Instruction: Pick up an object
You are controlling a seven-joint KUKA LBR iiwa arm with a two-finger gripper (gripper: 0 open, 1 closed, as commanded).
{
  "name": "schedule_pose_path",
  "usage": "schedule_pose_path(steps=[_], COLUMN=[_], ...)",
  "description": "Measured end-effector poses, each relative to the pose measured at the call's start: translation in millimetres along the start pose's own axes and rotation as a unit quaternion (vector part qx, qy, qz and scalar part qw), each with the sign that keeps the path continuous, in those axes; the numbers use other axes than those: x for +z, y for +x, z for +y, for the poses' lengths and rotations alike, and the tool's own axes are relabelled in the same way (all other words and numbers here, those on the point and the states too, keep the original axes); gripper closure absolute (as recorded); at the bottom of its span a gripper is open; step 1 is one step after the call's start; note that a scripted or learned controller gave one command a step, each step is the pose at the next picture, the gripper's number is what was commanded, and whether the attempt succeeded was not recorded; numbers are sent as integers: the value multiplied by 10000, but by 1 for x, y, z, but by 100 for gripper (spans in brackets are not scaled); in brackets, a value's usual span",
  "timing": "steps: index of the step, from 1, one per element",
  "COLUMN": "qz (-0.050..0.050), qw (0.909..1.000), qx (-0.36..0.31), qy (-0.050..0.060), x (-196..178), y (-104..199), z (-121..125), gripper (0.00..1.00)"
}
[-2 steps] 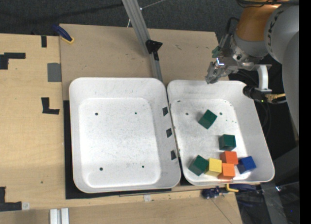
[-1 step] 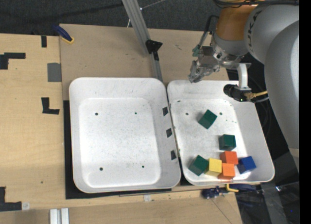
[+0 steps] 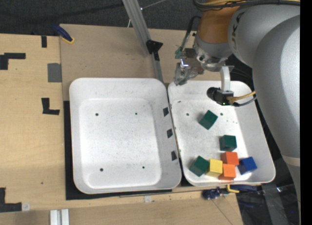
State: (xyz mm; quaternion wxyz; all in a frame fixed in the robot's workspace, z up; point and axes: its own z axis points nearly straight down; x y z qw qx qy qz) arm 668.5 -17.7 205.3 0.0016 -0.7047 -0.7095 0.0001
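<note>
The pincer (image 3: 183,75) hangs over the far edge of the right bin (image 3: 263,146); whether it is apart or together, I cannot tell. Two bins sit on the counter (image 3: 29,136). The right one holds seven blocks (image 3: 219,158): three green, two orange, one yellow, one blue. They look light, stiff, and best gripped across flat opposite faces.

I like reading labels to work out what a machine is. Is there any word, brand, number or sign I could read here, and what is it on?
None can be read.
The arm and its orange band show no lettering.
The blocks, such as the green block, are plain.
The black tape marks on the bench are shapes, not letters.
</note>
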Motion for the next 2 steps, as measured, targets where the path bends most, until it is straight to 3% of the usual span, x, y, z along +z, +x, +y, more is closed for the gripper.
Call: schedule_pose_path(steps=[2], qz=[0], qw=[10000], qx=[-2], qy=[-15], x=[-25], y=[102], z=[9], gripper=[100])
